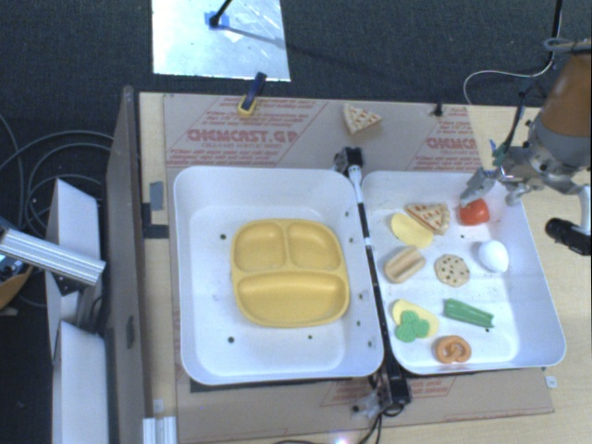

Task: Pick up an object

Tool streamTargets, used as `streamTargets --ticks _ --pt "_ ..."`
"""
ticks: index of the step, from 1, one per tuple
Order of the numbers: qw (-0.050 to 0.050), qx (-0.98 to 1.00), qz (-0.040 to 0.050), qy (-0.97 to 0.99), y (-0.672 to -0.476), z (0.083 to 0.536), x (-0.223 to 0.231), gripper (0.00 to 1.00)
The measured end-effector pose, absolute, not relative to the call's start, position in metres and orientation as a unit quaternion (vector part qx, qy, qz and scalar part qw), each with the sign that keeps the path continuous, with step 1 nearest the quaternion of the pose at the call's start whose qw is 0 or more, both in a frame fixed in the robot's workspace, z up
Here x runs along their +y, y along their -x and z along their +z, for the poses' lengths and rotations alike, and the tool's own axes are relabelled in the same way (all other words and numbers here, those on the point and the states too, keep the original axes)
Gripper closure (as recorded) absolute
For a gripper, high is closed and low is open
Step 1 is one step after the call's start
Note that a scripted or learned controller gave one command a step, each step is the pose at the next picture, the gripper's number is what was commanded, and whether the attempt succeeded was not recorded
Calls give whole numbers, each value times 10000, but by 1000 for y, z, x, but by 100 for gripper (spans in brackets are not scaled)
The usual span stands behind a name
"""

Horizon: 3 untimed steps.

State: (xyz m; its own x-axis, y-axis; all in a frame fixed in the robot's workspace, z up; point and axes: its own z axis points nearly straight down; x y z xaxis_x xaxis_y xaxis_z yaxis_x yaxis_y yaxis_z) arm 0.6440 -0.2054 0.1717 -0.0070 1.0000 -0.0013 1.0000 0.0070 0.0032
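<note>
Tomato (474, 212), red and round, sits at the far edge of the right bin (541, 326), just beyond the white egg (492, 255) and beside the sandwich wedge (428, 215). The claw (490, 182) hangs just above and behind it; whether it is wide or narrow I cannot tell. This looks like the approach step: next comes a descent around the tomato, then closing.

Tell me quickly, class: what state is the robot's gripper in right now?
Gripper: hovering at the right bin's far edge beside the red tomato; open or closed cannot be told.
</note>
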Motion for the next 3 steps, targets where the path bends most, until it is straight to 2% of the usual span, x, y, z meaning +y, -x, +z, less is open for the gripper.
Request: streamTargets --ticks 1,2,3 --pt "4 7091 20 -7051 -664 85 -206 0" --pt "90 7100 35 -7041 -667 102 -208 100" --pt "12 7105 21 -7037 -646 158 -137 100"
